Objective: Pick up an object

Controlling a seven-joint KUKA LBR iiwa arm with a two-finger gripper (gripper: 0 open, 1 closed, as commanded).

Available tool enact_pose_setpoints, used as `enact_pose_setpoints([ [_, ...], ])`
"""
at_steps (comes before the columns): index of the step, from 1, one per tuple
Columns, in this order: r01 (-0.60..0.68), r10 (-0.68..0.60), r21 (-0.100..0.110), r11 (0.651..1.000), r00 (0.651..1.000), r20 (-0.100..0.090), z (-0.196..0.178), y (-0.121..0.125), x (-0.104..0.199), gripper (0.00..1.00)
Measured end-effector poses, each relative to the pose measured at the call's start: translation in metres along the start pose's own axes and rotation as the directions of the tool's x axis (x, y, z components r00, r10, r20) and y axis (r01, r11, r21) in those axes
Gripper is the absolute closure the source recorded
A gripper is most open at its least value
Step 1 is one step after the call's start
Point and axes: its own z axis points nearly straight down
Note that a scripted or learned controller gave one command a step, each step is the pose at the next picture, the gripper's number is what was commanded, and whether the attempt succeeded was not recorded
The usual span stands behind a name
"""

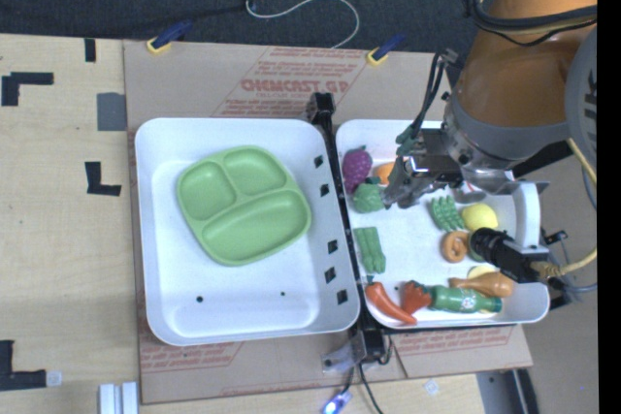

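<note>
The right bin [524,310] holds several toy foods: purple grapes [357,166], a green broccoli piece [368,199], a green pod [370,247], a red chili [386,304], a green bottle [466,301], a yellow lemon [479,215], an orange ring [454,247] and a ridged green piece [445,211]. My gripper [406,188] hangs low over the bin's upper middle, just right of the broccoli and grapes. An orange item [385,174] peeks out beside it. The arm's body hides the bin's upper right part.
The left bin [160,145] carries a green divided plate [244,204] in its upper middle. Both bins rest on a cardboard sheet [281,82] with clamps at its top corners. A white cable [291,10] loops across the dark floor behind.
</note>
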Motion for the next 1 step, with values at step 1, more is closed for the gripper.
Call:
enact_pose_setpoints([
  [1, 0.011, -0.011, -0.004, 1.000, 1.000, -0.002, -0.0418, -0.0001, 0.0496, 1.00],
])
